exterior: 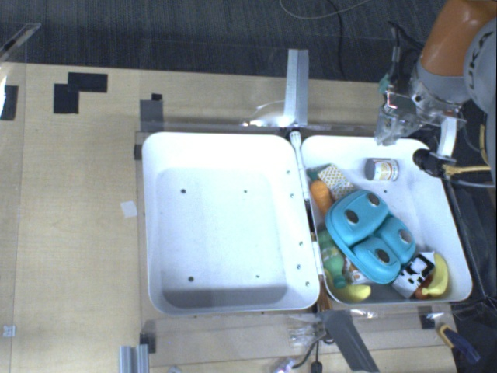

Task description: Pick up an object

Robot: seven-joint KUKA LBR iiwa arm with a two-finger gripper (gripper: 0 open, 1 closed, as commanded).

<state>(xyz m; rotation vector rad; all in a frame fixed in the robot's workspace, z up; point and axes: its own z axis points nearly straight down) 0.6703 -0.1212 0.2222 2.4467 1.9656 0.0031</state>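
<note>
Honestly, your easiest grab is the small can (381, 169) lying on its side near the back edge of the right bin (458, 243), apart from the pile: light, stiff, but slick and likely to roll, so pinch across its round body. The gripper (390, 127) hangs over that back edge; can't tell how the jaws stand.

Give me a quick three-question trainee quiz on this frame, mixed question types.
1. True or false: the small can lies in the right bin.
2. Which item covers most of the pile in the right bin?
A. the blue plastic toy
B. a red mug
C. a green towel
3. Fill in: the gripper hovers over the right bin's ____ edge (near or far from the camera).

Key: 1 true; 2 A; 3 far.
</note>
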